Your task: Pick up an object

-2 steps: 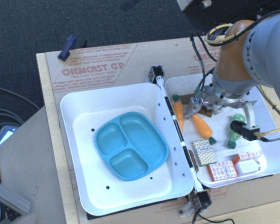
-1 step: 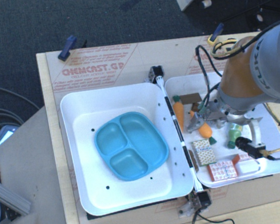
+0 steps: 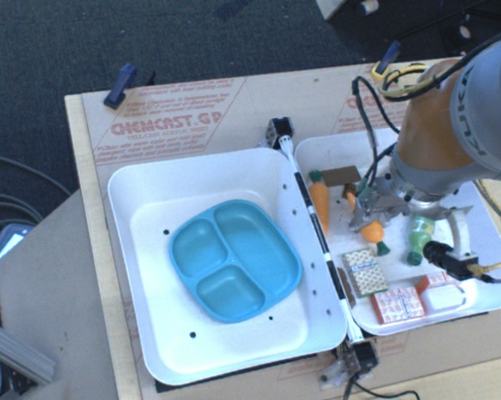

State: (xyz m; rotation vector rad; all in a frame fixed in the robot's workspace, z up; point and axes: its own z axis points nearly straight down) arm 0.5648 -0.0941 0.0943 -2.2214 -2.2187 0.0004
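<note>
- The tool [image 3: 368,213] is hovering low in the right bin [image 3: 492,295], above a small orange object [image 3: 373,230]; whether it is open or closed cannot be told.
- A clean pick is requiring a straight descent centred on that object, clear of the green bottle [image 3: 418,238].

Right bin contents: orange carrot [image 3: 321,202], lying lengthwise along the left wall, green tip far; brown block [image 3: 343,176] at the far end; small orange piece [image 3: 373,230] mid-bin; green bottle [image 3: 418,240], tilted; patterned packet [image 3: 364,272]; red-and-white box [image 3: 398,304], near edge.
</note>
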